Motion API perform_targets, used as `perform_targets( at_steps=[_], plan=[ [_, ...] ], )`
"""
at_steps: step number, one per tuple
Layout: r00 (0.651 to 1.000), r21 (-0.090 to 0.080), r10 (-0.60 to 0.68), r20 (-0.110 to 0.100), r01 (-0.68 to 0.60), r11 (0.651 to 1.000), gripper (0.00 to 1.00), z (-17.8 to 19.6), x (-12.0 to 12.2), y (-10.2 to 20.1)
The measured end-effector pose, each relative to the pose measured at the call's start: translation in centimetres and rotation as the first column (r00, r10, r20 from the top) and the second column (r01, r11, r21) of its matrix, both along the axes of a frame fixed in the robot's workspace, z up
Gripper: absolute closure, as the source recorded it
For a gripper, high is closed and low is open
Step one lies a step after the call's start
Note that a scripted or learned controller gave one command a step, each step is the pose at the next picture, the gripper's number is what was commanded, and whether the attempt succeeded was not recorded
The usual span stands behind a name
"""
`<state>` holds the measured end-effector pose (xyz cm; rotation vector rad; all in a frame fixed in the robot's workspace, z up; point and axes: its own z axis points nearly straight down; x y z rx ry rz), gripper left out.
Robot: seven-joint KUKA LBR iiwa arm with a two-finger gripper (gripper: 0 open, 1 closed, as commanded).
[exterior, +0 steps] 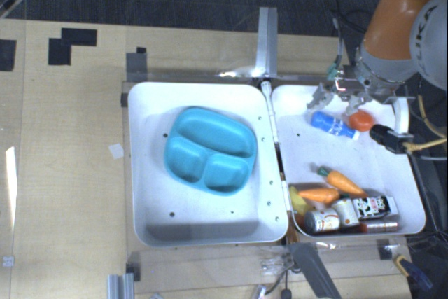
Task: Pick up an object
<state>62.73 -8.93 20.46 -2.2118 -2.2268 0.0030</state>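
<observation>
My gripper (333, 103) hangs over the far part of the right bin (402, 164), its two fingers spread open. Just below them lies a small blue bottle (332, 124) with a white end, on its side. A red-orange round piece (362, 120) sits right beside that bottle. Nothing is held between the fingers. Along the near edge of the same bin lie a carrot (343, 182), a second orange piece (318, 195), a yellow item (297, 200), a small can (323, 222) and a bottle with a black-and-white label (369, 206).
A blue divided plate (210, 150) lies in the left bin (150, 220). A metal post (267, 38) stands behind the wall between the bins. The arm's orange band (392, 17) looms at the upper right, with cables (420, 143) along the right bin's edge.
</observation>
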Motion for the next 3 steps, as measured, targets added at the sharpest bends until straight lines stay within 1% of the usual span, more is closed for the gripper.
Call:
perform_targets(
  at_steps=[1, 2, 3],
  plan=[
    [0.988, 0.001, 0.157, -0.001, -0.157, 0.988, 0.00, -10.9, -0.8, -1.5],
    [0.987, 0.002, 0.159, -0.001, -0.159, 0.987, 1.00, -10.1, -0.7, -1.3],
    [0.884, -0.002, 0.467, 0.005, -0.467, 0.884, 1.00, 2.7, 3.9, 4.4]
  ],
)
